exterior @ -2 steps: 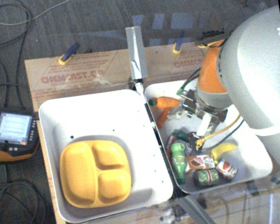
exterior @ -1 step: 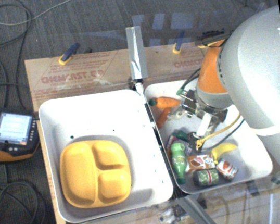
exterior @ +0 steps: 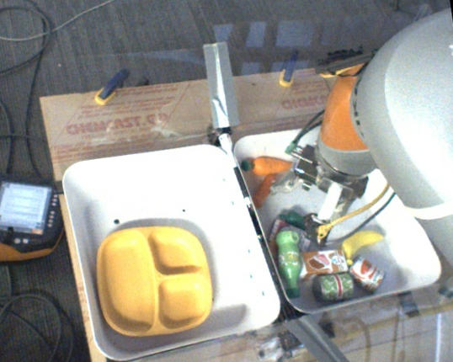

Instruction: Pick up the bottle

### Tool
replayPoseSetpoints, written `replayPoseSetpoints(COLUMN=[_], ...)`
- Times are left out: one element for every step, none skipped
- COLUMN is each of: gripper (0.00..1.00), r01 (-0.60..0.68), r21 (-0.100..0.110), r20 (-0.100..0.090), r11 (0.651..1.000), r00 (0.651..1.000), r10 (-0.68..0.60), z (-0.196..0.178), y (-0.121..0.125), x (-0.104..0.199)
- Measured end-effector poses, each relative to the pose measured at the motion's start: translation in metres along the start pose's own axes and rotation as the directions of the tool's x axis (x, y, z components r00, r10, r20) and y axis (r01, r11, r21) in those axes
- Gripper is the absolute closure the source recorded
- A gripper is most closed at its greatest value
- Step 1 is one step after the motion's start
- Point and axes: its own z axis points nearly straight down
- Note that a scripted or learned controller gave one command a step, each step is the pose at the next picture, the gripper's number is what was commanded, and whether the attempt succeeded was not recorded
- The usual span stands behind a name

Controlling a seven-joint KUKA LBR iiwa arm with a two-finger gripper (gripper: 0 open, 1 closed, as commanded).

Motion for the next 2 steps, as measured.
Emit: replayPoseSetpoints(gripper=[0.0,0.0], r01=[-0.099,-0.099], r21=[-0.004,-0.003], r20=[-0.002,-0.002], r11=[0.995,0.995], r00=[0.995,0.995], r10=[0.099,0.099], z=[-0.0008,-0.0007], y=[-0.0171,-0.0172], x=[-0.0164,-0.0165])
